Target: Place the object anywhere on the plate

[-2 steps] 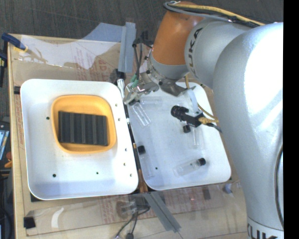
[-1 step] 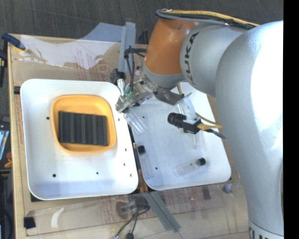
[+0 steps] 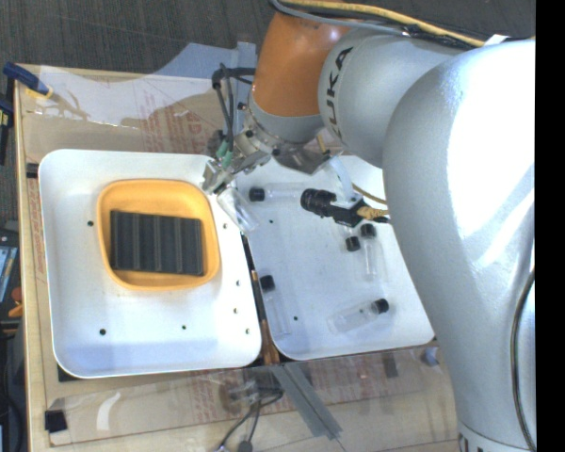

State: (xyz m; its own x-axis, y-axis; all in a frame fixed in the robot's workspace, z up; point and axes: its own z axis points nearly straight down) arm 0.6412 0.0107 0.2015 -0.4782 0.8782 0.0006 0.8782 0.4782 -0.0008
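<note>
Possibly the jaws (gripping or not, I cannot tell) release short of the plate (image 3: 156, 192), dropping any load onto the bin (image 3: 75, 320).

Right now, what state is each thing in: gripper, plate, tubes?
Gripper: over the seam between the bins, by the plate's far right corner.
Plate: flat in left bin, dark ribbed insert on it, no tube on it.
Near tube: lying flat in right bin, black cap on.
Far tube: lying flat in right bin, black cap on.
</note>
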